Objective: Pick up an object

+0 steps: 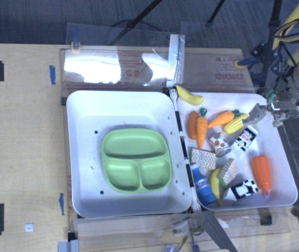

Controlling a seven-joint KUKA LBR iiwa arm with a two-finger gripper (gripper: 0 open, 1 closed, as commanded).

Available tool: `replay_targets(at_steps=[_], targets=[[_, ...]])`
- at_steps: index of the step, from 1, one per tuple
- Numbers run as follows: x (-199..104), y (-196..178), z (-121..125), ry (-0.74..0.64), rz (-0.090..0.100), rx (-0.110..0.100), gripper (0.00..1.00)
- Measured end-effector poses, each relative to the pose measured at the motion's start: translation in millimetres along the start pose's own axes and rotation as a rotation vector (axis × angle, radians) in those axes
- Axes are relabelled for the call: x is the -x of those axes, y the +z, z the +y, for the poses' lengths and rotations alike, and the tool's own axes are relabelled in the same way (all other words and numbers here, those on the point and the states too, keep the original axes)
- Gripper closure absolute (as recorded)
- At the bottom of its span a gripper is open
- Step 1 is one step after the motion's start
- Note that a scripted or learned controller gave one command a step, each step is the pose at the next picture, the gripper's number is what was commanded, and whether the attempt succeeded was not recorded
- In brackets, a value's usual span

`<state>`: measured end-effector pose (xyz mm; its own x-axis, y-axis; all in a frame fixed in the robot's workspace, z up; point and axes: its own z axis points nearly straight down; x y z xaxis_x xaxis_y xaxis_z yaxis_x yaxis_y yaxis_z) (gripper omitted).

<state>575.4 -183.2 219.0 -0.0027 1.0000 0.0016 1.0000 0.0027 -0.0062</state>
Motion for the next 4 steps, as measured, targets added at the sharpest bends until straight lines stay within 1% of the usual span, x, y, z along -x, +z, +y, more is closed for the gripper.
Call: replay_targets(at_steps=[1,2,3,4], targets=[[3.6,119.0,-6.7,-0.135,-0.002,0.004,0.00],[18.3,129.6,53.0,-0.152,0.008,-0.008,0.00],[18.9,120.7,55.2,-0.154,0.003,-0.002,1.00],[-40.7,10.7,91.8,0.114,-0.003,0.005,1.00]])
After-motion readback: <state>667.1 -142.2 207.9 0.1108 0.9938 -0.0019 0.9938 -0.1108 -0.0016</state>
